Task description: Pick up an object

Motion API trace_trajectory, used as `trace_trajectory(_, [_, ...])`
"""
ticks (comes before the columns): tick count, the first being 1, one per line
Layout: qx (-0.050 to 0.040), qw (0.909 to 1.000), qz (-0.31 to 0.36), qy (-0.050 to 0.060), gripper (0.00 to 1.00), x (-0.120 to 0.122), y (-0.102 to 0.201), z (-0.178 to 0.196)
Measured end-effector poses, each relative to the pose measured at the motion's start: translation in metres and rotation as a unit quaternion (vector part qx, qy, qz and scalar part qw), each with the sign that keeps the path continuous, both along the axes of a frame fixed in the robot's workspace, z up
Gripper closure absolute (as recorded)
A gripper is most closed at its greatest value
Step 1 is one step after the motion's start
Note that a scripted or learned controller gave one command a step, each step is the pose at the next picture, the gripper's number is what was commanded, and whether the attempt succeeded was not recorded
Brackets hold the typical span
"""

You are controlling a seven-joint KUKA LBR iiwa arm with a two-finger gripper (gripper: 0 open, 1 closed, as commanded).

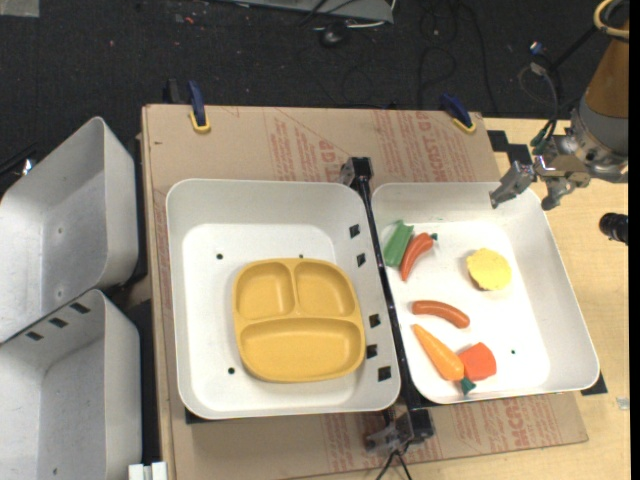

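- Pincer (530, 190) hangs spread and empty over the right bin's (575, 308) far right corner.
- Toy foods lie crowded: we risk nudging the carrot (438, 353) when grasping the sausage (441, 313) nearby.

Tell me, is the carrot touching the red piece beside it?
Touching. The camera view shows the carrot lying against the red piece, with no white bin floor between them.

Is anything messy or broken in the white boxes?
Nothing stands out. The yellow tray lies flat in the left bin; the toy foods, like the carrot and sausage, lie apart in the right bin.
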State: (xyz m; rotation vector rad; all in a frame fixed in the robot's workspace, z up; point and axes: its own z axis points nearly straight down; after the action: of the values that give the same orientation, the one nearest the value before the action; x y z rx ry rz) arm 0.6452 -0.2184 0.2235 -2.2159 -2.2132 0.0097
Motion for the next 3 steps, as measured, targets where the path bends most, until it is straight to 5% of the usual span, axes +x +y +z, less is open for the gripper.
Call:
trace_trajectory(1, [-0.0016,1.0,0.001,-0.006,0.0,0.003,0.0,0.007])
trace_trajectory(3, [-0.0006,1.0,0.002,-0.003,0.0,-0.001,0.006,-0.121])
